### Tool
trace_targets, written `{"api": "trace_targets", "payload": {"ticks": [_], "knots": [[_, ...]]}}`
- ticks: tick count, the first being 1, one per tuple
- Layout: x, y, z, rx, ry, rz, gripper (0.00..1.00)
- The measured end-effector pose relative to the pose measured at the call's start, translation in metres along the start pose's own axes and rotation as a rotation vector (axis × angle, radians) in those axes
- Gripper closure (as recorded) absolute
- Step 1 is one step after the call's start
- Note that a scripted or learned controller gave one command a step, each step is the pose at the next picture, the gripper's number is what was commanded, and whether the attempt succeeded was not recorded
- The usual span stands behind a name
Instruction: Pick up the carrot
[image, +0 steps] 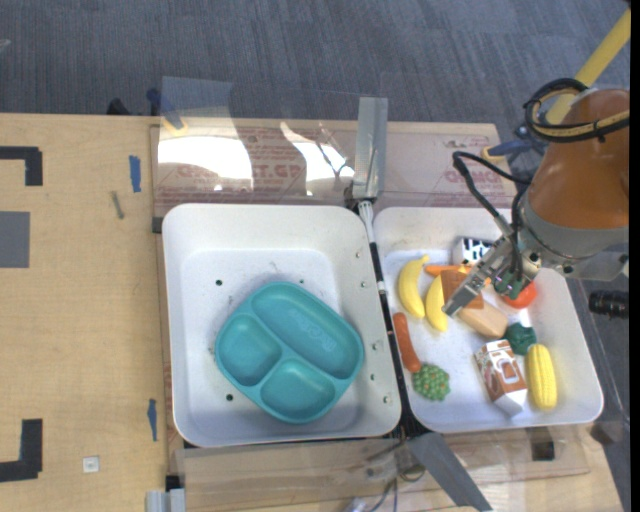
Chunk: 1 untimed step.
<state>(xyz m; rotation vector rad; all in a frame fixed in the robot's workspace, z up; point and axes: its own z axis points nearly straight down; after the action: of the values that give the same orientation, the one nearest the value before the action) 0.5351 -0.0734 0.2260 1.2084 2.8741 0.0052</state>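
Approach step. End effector hovers low in the right bin; jaw state cannot be determined (wrist obscures it). Carrot lies just beside its tip. Next: descend, centre, close.

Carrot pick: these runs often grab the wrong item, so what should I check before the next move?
1. Carrot located, right bin: ok; its orange tip pokes out left of the gripper.
2. Gripper above carrot: ok.
3. Finger state: cannot tell.
4. Carrot held: cannot tell.
5. Room around target: not ok; bananas and a tan block crowd it.
6. Lookalike: not ok; a red-orange stick lies nearby.
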Motion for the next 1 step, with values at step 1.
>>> {"api": "trace_targets", "payload": {"ticks": [1], "knots": [[-0.0011,0.0014,-0.0102,-0.003,-0.005,-0.002,1.0]]}}
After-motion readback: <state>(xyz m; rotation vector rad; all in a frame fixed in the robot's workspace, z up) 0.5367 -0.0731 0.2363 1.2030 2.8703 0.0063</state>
